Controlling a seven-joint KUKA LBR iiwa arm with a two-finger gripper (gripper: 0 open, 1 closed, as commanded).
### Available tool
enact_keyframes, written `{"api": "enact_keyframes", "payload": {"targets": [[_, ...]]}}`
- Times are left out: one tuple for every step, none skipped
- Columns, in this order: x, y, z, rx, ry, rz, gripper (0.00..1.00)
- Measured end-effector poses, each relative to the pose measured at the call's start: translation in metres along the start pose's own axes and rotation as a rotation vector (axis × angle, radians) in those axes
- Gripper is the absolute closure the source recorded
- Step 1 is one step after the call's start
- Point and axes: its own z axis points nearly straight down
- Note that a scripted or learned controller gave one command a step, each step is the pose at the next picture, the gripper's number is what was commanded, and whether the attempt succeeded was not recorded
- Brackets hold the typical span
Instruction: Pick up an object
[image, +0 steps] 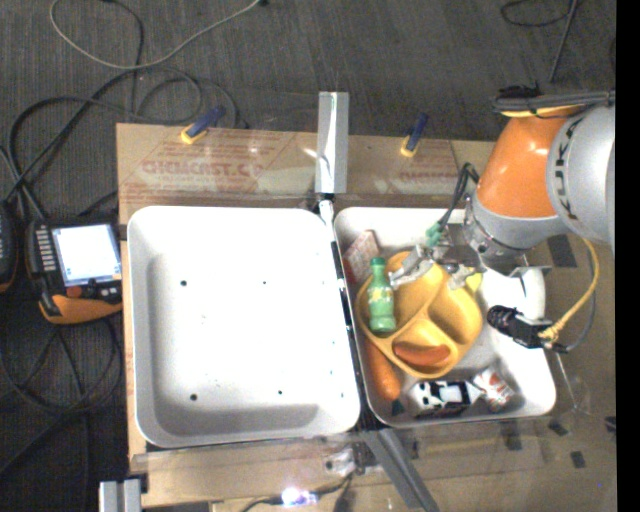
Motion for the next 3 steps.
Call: {"api": "enact_keyframes", "payload": {"targets": [[-0.020,-0.011,0.086,-0.014,-0.007,0.021,0.00],[-0.019,-0.007,0.071,-0.029,-0.006,0.022,1.00],[-0.019,-0.010,0.075,-0.019,-0.004,0.023,0.00]]}}
